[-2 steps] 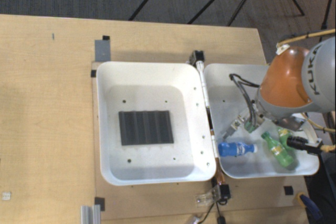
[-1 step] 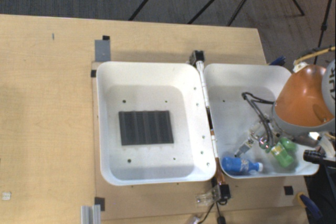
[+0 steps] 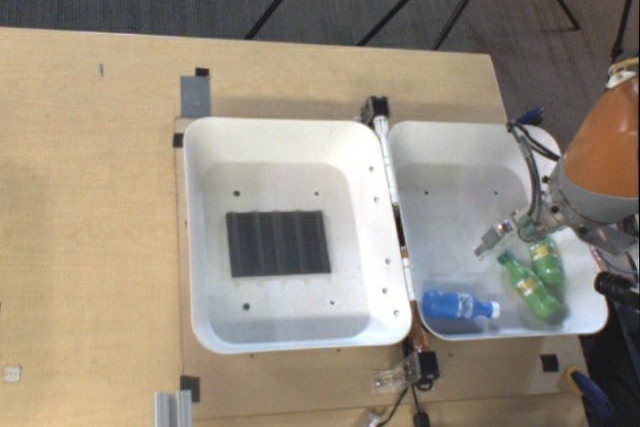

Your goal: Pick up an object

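Gripper (image 3: 508,237) is seen low inside the right bin (image 3: 450,165), just beside the top ends of the two green bottles (image 3: 535,280), which lie side by side near that bin's right wall. Whether it is spread or closed cannot be told at this size and angle, and nothing is visibly held between its tips, so no grasp is claimed. The arm (image 3: 600,160), with its orange band, is reached in over the same bin's right rim, with cables looped beside it. A blue bottle (image 3: 458,307) is lying on its side against the right bin's near wall, apart from the green pair and from the gripper. The left bin (image 3: 200,245), touching the right bin along the shared rim, carries only a dark ribbed mat (image 3: 278,243) on its floor. Step judged as approach or grasp attempt on a green bottle; the pick is not yet done. Next move is judged to need the tips centred across one bottle's neck or body, a firm closure, then a straight lift. Risk: both green bottles are packed close, so one could be nudged or a slip off the round body could occur.
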Motion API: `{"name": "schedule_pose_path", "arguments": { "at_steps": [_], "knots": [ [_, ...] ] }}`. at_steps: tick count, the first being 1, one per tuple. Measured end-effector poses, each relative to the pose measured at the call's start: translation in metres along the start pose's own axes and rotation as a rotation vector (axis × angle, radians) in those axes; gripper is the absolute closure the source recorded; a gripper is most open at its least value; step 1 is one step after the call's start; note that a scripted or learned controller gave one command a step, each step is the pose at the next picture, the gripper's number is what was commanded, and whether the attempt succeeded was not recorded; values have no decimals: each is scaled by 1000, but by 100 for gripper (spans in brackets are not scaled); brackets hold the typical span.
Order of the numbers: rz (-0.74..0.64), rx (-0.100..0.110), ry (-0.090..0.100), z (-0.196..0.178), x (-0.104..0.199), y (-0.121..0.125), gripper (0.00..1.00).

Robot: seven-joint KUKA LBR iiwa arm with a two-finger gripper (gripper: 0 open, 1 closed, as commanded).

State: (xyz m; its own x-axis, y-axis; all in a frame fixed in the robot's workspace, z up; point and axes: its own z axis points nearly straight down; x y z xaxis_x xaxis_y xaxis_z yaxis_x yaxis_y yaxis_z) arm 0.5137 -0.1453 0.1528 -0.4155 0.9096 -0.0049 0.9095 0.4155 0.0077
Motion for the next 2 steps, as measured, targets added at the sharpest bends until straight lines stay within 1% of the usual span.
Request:
{"name": "schedule_pose_path", "arguments": {
  "at_steps": [1, 2],
  "knots": [
    [-143, -7, -1, 62, -53, -21, 0],
    [-335, -8, -9, 61, 6, -20, 0]
  ]
}}
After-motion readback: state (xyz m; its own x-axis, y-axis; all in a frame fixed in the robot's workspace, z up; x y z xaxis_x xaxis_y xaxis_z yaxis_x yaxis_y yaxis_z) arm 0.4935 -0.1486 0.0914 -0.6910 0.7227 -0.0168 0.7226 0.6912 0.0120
